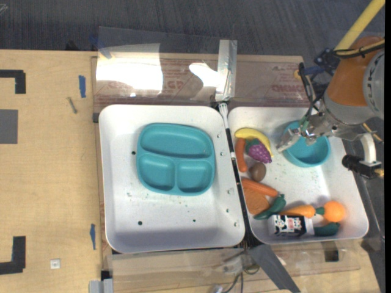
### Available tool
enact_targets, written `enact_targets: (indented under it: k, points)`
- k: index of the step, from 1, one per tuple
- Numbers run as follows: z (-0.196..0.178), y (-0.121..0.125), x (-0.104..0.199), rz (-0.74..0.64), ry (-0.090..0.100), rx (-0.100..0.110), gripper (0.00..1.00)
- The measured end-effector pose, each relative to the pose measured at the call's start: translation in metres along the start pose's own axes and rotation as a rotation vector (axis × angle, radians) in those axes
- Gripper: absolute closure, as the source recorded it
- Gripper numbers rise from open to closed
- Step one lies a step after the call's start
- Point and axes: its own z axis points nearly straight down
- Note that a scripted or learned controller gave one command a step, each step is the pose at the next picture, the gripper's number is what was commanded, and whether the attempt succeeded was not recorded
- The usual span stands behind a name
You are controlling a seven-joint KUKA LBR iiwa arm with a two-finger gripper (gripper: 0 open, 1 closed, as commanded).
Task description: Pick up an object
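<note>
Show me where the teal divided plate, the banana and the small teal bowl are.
teal divided plate (176,157): camera view, on the ridge between its compartments.
banana (252,133): camera view, on the middle of its yellow curve.
small teal bowl (310,154): camera view, on its inner floor near the front rim.

Teal tray, white bins, yellow banana, purple grapes

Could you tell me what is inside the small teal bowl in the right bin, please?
The teal bowl shows a bare teal floor on its near side. The gripper hangs over its far rim and covers that part, so anything lying there is hidden.
</note>
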Motion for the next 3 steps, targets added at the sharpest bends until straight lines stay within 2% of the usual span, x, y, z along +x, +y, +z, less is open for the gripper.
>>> enact_targets:
  k: [1,2,3]
  points:
    - [0.032,0.002,0.037,-0.138,-0.002,-0.003,0.00]
    - [0.013,-0.028,-0.020,-0.049,-0.001,0.002,0.00]
    - [0.030,-0.004,0.014,-0.097,0.000,0.000,0.00]
